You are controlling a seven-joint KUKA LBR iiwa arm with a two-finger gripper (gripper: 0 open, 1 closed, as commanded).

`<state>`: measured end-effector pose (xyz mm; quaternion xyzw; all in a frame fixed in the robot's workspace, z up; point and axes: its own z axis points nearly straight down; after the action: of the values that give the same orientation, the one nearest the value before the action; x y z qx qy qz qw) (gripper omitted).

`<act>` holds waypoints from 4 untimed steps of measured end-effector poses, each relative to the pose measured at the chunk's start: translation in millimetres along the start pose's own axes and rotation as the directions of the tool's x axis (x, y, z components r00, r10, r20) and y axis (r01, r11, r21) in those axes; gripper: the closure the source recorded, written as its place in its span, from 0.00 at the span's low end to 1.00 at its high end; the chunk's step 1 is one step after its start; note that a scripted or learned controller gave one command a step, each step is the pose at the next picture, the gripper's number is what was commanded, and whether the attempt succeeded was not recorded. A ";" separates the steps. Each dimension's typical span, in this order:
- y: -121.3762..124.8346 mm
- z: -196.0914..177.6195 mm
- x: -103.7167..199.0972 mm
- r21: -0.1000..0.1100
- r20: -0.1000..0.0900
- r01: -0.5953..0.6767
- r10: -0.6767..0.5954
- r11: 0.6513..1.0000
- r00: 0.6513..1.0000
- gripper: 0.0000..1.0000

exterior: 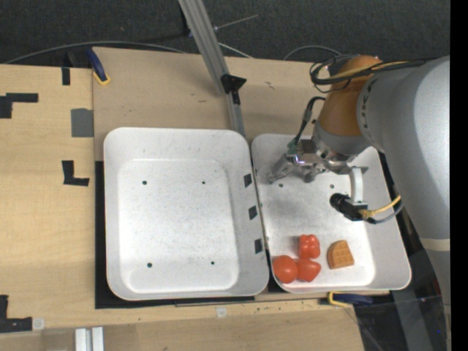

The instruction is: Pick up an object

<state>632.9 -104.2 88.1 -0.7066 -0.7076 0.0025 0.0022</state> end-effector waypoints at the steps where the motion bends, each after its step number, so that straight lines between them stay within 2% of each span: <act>1: 1.4 -13.3 0.8 -0.004 0.000 0.002 -0.002 1.000 1.000 1.00; 2: 8.8 -63.3 9.0 -0.011 0.000 0.001 -0.001 1.000 1.000 1.00; 4: 10.5 -159.5 20.4 -0.011 0.000 0.000 0.000 1.000 1.000 1.00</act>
<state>644.5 -83.7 247.6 -0.7066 -0.7076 -0.0012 -0.0015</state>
